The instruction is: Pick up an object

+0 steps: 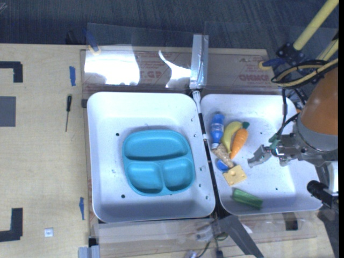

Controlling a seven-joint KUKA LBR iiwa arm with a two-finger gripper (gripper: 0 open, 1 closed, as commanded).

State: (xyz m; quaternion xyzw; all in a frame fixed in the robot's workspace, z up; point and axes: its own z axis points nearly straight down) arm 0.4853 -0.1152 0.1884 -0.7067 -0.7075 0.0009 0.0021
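Surface (37, 160): pale wood, carrying two shallow white bins side by side. Left bin (102, 117): holds a blue divided tray (157, 160), lying flat near the bin's middle, with one long compartment toward the far side and two smaller ones toward the near side. Right bin (269, 106): holds the small objects, grouped along its left wall. My arm (322, 117): enters from the right, its orange band above the grey wrist, over the right part of the right bin. My fingers (257, 157): low over bare white floor in the right bin, right of the objects and apart from them; I cannot tell whether they are spread or closed, and nothing shows between them. Banana (231, 134) and carrot (239, 140): side by side, touching. Blue bottle (216, 129): just left of the banana. Green cylinder (246, 198): lying near the front wall. Cheese wedge (235, 174): yellow, between the carrot and the green cylinder
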